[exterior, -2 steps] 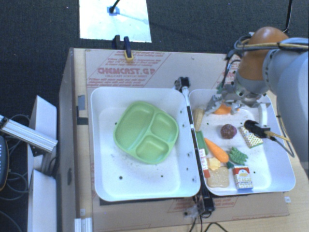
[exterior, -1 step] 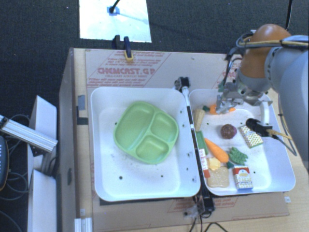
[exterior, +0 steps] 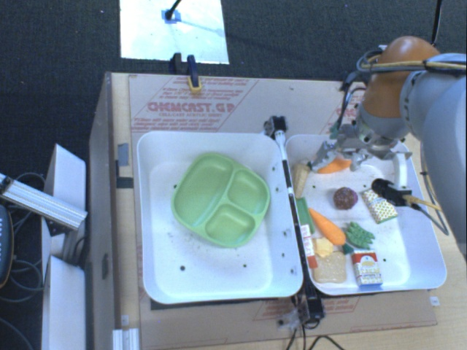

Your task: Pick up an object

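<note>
My arm (exterior: 430, 100) comes in from the right side and bends down toward the back of the right bin. It is big and grey, with an orange band (exterior: 398, 75) just above my wrist. Thin wires run over the orange part. My wrist points down and a bit to the left. My end effector (exterior: 341, 155) hangs low at the end of it, all grey metal. I can see its small parts sticking out, but I cannot tell how my fingers stand
</note>
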`<state>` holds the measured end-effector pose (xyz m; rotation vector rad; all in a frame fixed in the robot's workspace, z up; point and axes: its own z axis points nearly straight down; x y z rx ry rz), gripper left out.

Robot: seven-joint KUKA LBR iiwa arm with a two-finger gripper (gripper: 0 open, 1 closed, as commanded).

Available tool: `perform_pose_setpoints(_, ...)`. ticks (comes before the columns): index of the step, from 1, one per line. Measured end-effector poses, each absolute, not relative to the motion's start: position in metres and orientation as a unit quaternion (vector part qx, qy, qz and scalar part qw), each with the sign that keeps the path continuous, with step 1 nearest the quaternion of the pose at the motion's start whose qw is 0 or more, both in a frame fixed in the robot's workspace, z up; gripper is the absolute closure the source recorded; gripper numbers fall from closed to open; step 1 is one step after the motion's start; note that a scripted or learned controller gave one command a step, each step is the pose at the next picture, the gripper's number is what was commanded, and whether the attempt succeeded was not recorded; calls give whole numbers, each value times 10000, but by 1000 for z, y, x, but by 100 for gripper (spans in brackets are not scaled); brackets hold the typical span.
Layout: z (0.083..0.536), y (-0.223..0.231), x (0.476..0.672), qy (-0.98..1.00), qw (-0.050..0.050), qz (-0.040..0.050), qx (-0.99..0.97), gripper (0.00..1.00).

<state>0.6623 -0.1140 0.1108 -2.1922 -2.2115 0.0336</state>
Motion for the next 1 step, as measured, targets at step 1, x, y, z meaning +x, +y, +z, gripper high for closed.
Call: perform_pose_setpoints(1,93,-101,668,-7072,-1,77,-7070,0)
